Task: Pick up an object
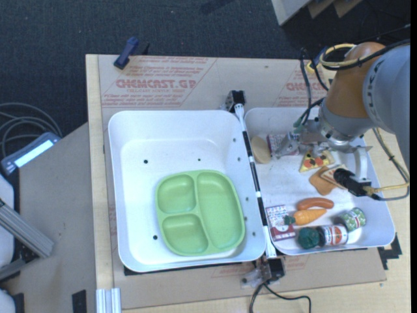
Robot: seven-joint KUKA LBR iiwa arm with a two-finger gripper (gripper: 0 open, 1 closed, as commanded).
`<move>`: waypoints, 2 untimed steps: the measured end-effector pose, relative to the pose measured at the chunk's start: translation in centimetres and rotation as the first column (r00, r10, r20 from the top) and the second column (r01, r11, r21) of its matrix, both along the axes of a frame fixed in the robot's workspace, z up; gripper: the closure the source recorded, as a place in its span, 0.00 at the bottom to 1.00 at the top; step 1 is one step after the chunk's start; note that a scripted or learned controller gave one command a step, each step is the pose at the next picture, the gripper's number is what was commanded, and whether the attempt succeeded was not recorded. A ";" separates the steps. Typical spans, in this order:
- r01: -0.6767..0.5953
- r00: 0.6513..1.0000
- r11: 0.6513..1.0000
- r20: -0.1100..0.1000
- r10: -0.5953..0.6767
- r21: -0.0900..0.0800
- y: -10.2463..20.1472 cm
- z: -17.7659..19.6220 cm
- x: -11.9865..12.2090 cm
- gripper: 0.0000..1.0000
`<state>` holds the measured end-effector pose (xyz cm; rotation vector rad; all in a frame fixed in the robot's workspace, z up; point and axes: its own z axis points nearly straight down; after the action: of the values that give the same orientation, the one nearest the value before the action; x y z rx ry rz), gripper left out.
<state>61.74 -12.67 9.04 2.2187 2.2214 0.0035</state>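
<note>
My gripper (285, 145) hangs low over the far left part of the right bin (386, 227), just right of a tan bread-like piece (260, 150). Whether it touches that piece is not visible. A pizza slice (315, 161) lies just right of the gripper, with a brown toast-like piece (322, 182) below it. Toward the bin's near side lie an orange sausage (315, 204), a carrot (306, 217), a red and white packet (278, 214), a green-topped can (355, 219) and a red bottle with a dark green cap (322, 236).
The left bin (130, 135) holds a green divided plate (199, 210). A black clip (236, 99) sits where the two bins meet at the far side. The grey arm with its orange band (348, 83) crosses above the right bin's far right corner, trailing cables (384, 189).
</note>
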 end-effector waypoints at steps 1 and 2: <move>0.001 1.000 1.000 0.000 -0.001 -0.002 -4.9 7.6 3.1 0.00; 0.002 1.000 1.000 -0.005 -0.002 -0.001 -6.8 0.5 -3.1 0.00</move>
<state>58.62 -19.44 9.55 2.2230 2.2216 -0.0028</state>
